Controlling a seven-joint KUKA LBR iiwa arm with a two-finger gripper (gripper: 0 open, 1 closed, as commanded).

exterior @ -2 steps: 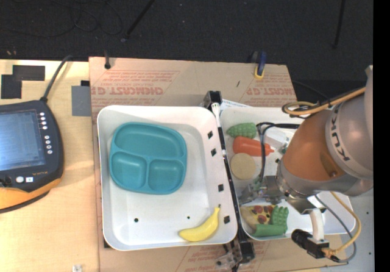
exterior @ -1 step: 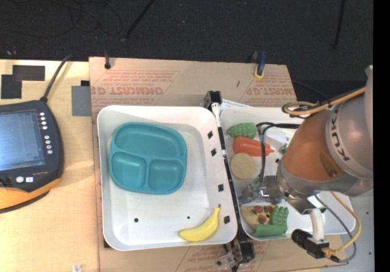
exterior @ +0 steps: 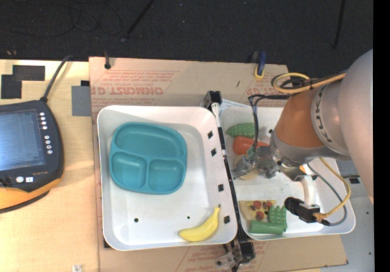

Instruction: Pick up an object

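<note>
My gripper (exterior: pixel 248 161) hangs low in the right bin (exterior: pixel 341 225), near its left wall, under the grey arm with its orange band. Just up and left of it lie a red-orange toy (exterior: pixel 244 143) and a green toy (exterior: pixel 241 129), the red one right at the fingers. The arm's wrist hides much of the gripper. At the right bin's front lie a green studded block (exterior: pixel 270 222) and a small flat piece with brown and red dots (exterior: pixel 259 207). In the left bin (exterior: pixel 122 228) sit a teal divided plate (exterior: pixel 148 158) and a yellow banana (exterior: pixel 202 229).
A black divider strip (exterior: pixel 222 161) runs between the two bins. Cables loop around the arm over the right bin's right side. A pendant with a screen (exterior: pixel 27 143) lies on the bench far left. Cardboard lies beneath the bins.
</note>
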